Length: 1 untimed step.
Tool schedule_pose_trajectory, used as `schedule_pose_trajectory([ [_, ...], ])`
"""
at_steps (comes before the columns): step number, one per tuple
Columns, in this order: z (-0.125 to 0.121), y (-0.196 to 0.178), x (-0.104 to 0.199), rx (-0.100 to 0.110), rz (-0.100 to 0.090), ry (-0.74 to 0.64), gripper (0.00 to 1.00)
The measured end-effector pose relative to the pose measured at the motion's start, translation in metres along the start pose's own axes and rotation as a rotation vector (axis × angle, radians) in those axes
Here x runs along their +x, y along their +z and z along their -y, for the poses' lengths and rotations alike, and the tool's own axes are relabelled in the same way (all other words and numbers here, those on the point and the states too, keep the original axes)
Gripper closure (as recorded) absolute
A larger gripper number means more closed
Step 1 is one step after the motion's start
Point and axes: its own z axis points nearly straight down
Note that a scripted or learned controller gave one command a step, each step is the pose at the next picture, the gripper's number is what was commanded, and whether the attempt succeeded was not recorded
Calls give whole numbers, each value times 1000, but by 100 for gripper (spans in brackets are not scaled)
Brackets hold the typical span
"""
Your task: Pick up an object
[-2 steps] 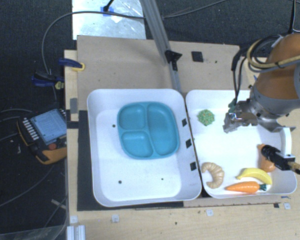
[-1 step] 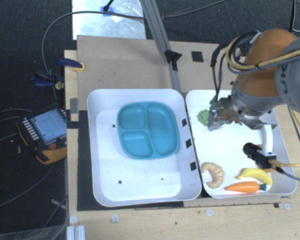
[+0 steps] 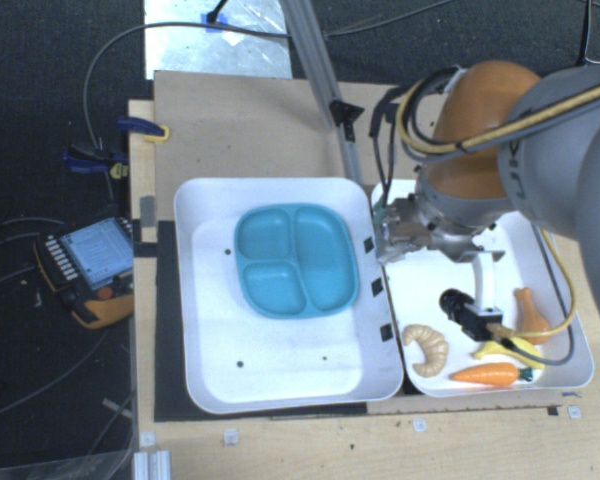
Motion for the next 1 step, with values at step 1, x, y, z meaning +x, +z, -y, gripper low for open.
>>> schedule_pose_trajectory([
  [1, -11, 6, 45, -2, 0, 1, 100],
])
